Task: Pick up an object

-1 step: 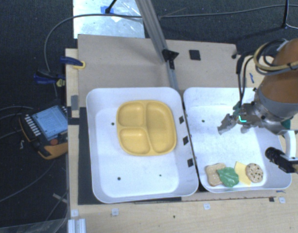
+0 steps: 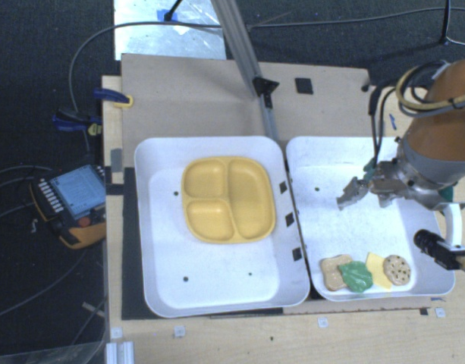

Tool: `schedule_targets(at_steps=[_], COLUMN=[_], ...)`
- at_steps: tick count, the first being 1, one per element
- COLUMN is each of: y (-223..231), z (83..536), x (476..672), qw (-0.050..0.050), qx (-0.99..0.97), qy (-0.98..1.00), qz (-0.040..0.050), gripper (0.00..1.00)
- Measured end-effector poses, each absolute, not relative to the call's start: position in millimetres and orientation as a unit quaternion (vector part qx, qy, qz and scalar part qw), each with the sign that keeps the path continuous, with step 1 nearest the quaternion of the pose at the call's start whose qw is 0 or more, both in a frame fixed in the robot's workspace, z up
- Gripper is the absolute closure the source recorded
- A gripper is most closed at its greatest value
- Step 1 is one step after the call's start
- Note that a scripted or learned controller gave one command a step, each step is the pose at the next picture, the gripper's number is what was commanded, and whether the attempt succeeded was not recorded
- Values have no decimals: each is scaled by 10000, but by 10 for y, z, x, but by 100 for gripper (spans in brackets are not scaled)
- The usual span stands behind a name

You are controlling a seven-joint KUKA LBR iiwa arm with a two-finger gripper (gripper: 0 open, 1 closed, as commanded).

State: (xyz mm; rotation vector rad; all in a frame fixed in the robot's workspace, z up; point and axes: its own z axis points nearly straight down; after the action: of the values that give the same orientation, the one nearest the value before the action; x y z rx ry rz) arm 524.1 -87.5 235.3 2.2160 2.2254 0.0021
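We look down on a bench (image 2: 217, 89) that carries two shallow white bins side by side. In the left bin (image 2: 160, 279) lies a yellow divided plate (image 2: 228, 200) with three compartments, resting flat toward the bin's upper middle.

In the right bin (image 2: 323, 173), four small things are bunched along the near edge, touching or overlapping one another: a tan piece shaped like toast (image 2: 334, 271) at the left, a green leafy piece (image 2: 358, 277) lying partly over it, a yellow wedge (image 2: 378, 269) next to that, and a round speckled cookie (image 2: 397, 269) at the right end.

The arm (image 2: 443, 135) comes in from the right, and its orange band sits high at the edge of the view. The pincer (image 2: 352, 193) hangs over the middle of the right bin, well apart from the row of food pieces and nearer the bin's far half. We see nothing between its fingers, and we cannot tell whether they stand apart or together.

Beyond the bench, to the left, a blue-faced handheld device (image 2: 71, 196) lies on the dark floor among cables.
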Motion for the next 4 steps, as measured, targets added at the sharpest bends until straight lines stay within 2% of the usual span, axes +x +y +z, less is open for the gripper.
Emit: schedule_targets(at_steps=[2, 3, 4], y=[-838, -838, -850], z=[1279, 865, 996], x=[5093, 5115, 5138], qw=[-19, 11, 59], qx=[7068, 7068, 7069], qy=[7074, 7074, 7073], qz=[-8, 18, 37], gripper=[0, 0, 100])
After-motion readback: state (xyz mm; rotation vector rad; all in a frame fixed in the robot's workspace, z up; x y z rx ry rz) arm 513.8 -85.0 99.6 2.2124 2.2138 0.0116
